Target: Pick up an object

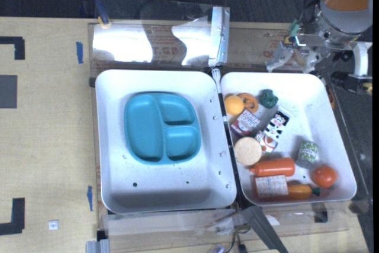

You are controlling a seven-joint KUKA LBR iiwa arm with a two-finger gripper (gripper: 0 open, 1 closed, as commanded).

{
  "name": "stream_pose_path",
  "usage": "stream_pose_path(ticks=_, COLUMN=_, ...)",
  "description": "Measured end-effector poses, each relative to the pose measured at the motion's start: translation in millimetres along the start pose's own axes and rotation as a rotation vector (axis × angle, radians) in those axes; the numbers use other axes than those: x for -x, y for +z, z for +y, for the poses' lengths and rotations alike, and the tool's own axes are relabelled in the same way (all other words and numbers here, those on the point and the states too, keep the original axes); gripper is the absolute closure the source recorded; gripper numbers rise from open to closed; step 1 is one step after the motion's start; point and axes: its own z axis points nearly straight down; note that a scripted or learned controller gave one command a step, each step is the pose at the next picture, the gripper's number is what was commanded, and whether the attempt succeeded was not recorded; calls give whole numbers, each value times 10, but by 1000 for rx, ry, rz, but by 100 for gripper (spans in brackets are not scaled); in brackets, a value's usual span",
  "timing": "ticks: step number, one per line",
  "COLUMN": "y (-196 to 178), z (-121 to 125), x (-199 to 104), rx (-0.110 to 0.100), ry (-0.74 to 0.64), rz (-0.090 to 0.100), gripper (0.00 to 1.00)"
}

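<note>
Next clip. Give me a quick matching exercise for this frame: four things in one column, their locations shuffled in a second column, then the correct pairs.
Things
1. blue divided plate
2. tomato
3. orange ball
4. gripper

Places
A. near right corner of the right bin
B. above the right bin's far edge
C. middle of the left bin
D. far left part of the right bin, by the divider

Pairs: 1-C, 2-A, 3-D, 4-B
</note>
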Motion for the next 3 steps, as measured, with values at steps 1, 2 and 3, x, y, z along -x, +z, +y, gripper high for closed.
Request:
stream_pose_path(ticks=1, y=1098, z=-267, x=119, rx=-7, ry=-44, rz=1, gripper=0)
stream_pose_path(ticks=2, y=1858, z=-341, x=424, rx=18, ry=-95, rz=-5, gripper=0)
stream_pose_path(ticks=3, y=1854, z=-295, x=59, rx=19, ry=-172, rz=-8, gripper=0)
